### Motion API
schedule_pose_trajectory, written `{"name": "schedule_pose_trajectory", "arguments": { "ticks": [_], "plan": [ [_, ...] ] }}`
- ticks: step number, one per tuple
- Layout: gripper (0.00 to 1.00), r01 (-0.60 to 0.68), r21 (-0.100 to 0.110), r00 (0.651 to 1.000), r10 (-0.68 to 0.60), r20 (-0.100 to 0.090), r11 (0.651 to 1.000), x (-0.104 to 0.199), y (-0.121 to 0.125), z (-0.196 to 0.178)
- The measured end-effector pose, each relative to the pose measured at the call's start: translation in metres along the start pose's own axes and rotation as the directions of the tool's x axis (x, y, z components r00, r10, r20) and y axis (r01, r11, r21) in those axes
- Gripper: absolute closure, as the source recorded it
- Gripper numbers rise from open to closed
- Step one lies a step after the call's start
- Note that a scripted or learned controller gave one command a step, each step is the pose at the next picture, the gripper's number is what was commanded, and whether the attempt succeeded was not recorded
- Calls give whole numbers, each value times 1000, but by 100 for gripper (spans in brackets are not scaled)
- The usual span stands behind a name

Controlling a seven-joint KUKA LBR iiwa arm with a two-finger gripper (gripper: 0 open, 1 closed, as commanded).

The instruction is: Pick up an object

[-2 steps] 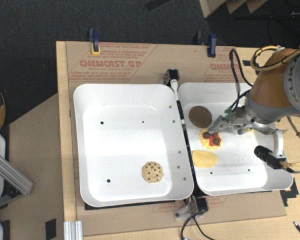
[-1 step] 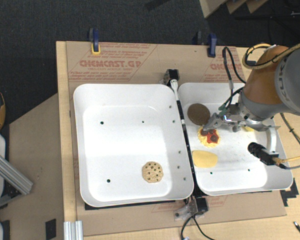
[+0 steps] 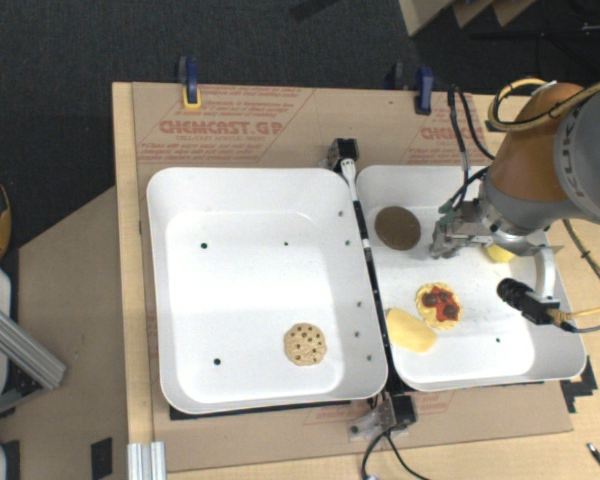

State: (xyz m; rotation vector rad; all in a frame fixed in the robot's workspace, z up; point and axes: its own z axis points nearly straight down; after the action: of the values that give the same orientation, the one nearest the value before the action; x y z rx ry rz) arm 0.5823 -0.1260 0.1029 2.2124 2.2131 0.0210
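Brown disc [image 3: 397, 227] lies near the right bin [image 3: 480, 373]'s left wall, just beside the jaws [image 3: 448, 240], whose opening I cannot tell.

I see a tan, dark-speckled cookie [image 3: 305, 344] in the white left bin [image 3: 180, 218]. Right of that bin lie a brown disc [image 3: 397, 227] and a pale yellow piece [image 3: 411, 331].

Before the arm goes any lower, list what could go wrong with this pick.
1. The gripper hangs between the brown round disc and a yellow piece half hidden by the wrist; it may come down on bare bin floor and grab nothing.
2. The disc looks flat, so the fingers could slide over it.
3. The disc lies near the bin's dividing wall and might get shoved against it.
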Motion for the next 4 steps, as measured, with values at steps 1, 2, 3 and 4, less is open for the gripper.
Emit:
{"name": "schedule_pose_trajectory", "arguments": {
  "ticks": [1, 2, 3, 4],
  "plan": [
    [0, -1, 2, 1000, 1, 0, 1000, 0, -1, 1],
    [0, -1, 12, 1000, 1, 2, 1000, -1, -27, -91],
    [0, 1, 28, 1000, -1, -3, 1000, 34, -52, 14],
    [100, -2, 15, 1000, 2, 3, 1000, 31, -48, -3]
  ]
}}
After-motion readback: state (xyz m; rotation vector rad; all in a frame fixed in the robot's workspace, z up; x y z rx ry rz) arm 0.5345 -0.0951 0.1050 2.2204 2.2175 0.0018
